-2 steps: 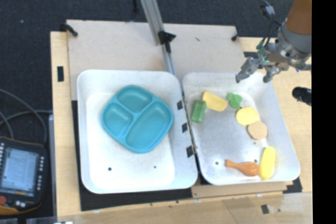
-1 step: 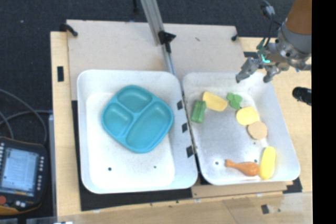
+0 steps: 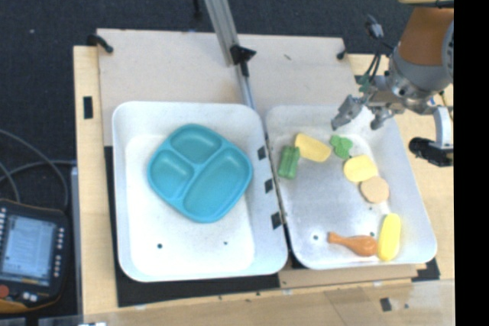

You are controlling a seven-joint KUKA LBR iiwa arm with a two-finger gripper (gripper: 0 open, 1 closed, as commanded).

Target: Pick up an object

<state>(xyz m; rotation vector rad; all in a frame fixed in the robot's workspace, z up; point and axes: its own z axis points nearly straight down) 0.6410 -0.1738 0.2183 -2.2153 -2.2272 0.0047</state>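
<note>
Toy food, no single piece chosen yet: any of the loose plastic items in the right-hand shallow white bin [image 3: 409,187] would serve for the pick. Jaws [image 3: 361,115] hang over that bin's far edge, two grey fingers spread apart with nothing between them; they look wide and unloaded.

Closest to the jaws: small green rounded plastic piece [image 3: 341,145], just below them and slightly to the left. Touching or nearly touching it on its left, a pale yellow plastic lump [image 3: 312,148]. Further left again, by the bin's inner wall, a green blocky plastic piece [image 3: 289,163], standing apart from the rest.

Below the jaws and a little right: yellow rounded plastic piece [image 3: 360,168], with a tan disc-shaped piece [image 3: 374,190] pressed against its lower right side. Well below the jaws, at the bin's near edge, an orange drumstick-shaped toy [image 3: 353,243] lies flat, its thick end against a yellow elongated plastic piece [image 3: 389,236].

Judgement: items are scattered singly or in pairs, so most offer free sides for a grip; the small green piece is the shortest reach, though its yellow neighbour crowds one side.

Left-hand white bin [image 3: 130,240], well to the left of the jaws, holds one blue plastic divided plate [image 3: 200,172], lying flat. Both bins sit on the pale wooden desk [image 3: 168,65]. A slanted metal post [image 3: 218,4] rises behind them.
</note>
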